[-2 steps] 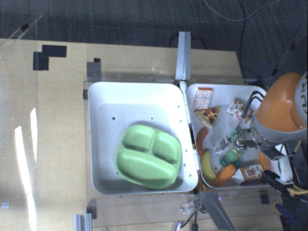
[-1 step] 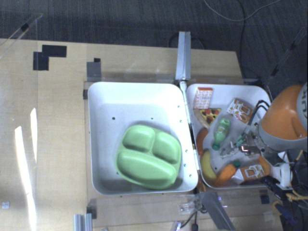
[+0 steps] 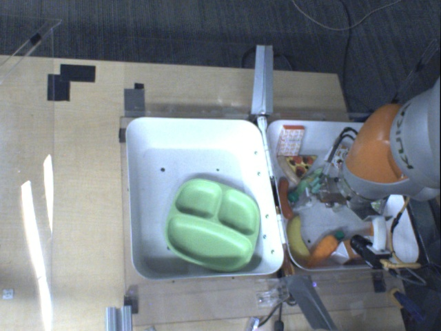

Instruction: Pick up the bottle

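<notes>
Reaching in from the right, the grey arm (image 3: 413, 136) with its orange band (image 3: 372, 150) hangs over the right-hand bin (image 3: 313, 126), and the gripper (image 3: 324, 188) sits low among the clutter there. Whether its fingers are spread or pressed together cannot be told, since the wrist hides them from above. Just left of the gripper lies a small green item (image 3: 303, 185); it may be the bottle, but it is too small and too blurred to say for sure. Near it rest a red and yellow packet (image 3: 298, 164), a patterned card (image 3: 291, 141) against the far wall, a banana (image 3: 296, 236) and an orange carrot-like piece (image 3: 324, 248) toward the near wall. A green divided tray (image 3: 213, 223) lies in the left-hand bin (image 3: 158, 143), toward its near side
</notes>
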Available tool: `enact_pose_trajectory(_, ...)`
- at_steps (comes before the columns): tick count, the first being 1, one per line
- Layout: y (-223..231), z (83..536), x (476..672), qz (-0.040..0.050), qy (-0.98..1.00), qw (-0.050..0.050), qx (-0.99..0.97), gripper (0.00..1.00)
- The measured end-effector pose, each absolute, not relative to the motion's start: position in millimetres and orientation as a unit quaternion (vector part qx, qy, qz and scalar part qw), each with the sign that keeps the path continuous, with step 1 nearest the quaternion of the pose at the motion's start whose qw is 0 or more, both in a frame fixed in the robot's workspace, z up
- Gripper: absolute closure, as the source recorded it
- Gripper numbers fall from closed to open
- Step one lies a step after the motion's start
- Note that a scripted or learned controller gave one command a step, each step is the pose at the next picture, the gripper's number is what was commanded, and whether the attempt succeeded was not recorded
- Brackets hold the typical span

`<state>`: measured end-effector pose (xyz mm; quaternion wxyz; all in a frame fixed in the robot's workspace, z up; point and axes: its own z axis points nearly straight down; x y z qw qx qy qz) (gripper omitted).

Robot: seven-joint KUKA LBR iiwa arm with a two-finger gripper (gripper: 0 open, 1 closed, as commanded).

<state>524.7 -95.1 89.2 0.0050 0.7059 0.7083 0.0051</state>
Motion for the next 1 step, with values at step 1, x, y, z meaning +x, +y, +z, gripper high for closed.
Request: enact_pose_trajectory(1,-96.1,88.9,570.0,0.0034,0.773,0.005,0.634,0.00)
